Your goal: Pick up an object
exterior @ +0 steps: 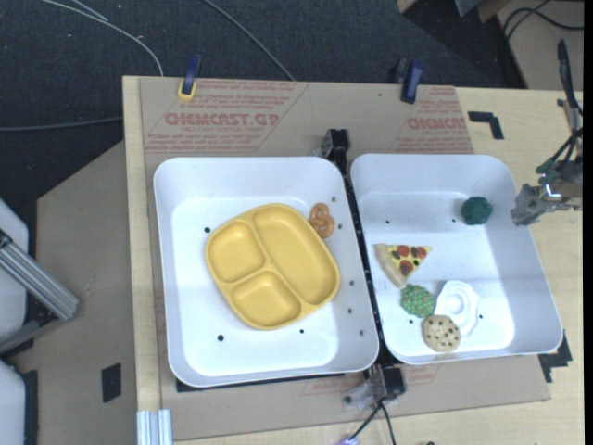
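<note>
Hand [537,200] sits at the right bin's [533,276] right rim, clear of the load; grip state unreadable. Candidates all in that bin: green ball [477,210] nearest, pizza slice [404,260], cookie [441,333]. Yellow divided plate [271,265] fills the left bin.

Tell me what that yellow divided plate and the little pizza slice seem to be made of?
The yellow divided plate looks like moulded plastic: one even colour, rounded compartment edges, a soft satin sheen. The pizza slice seems to be a toy, probably plastic or rubber, since its toppings look like flat, bright patches of colour; it is too small to tell which. Both lie in white bins that look like thin formed plastic.
</note>
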`<state>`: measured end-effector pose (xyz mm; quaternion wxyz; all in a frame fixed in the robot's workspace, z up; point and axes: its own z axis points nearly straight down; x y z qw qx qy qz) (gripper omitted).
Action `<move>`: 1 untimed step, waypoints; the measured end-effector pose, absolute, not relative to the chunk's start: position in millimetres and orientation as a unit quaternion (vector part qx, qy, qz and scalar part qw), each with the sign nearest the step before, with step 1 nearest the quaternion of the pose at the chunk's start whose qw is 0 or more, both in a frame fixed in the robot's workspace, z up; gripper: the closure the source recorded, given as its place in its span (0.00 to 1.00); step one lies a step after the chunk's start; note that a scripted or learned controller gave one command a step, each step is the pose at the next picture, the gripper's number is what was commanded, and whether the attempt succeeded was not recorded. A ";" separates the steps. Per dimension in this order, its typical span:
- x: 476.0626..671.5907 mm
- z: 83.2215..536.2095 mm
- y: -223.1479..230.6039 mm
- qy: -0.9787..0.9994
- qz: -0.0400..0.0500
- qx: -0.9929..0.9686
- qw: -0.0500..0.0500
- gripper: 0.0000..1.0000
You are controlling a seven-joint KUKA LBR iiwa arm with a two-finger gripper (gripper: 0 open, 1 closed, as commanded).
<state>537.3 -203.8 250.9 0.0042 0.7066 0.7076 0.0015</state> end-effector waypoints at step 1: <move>563.9 245.0 -151.3 0.709 0.001 0.705 0.002 1.00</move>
